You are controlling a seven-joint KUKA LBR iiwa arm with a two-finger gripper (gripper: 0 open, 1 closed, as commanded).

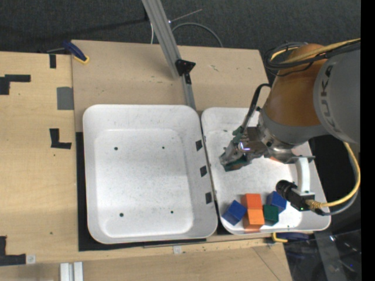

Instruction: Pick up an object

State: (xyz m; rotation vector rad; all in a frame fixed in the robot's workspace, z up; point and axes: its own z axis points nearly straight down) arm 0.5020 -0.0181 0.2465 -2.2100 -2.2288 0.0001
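My gripper hangs over the upper left part of the right bin, close to its left wall. The grey and orange arm covers the bin's right side. Several small blocks lie clustered at the bin's front edge: a blue block, an orange block, a second blue block and a green block. The gripper is well above and behind this cluster, apart from every block. A dark shape shows at the gripper's tip, too small to identify.
The left bin sits directly beside the right one, their walls touching. A slanted metal pole ends at a black bracket behind the bins. A black connector with a yellow cable hangs off the arm near the blocks.
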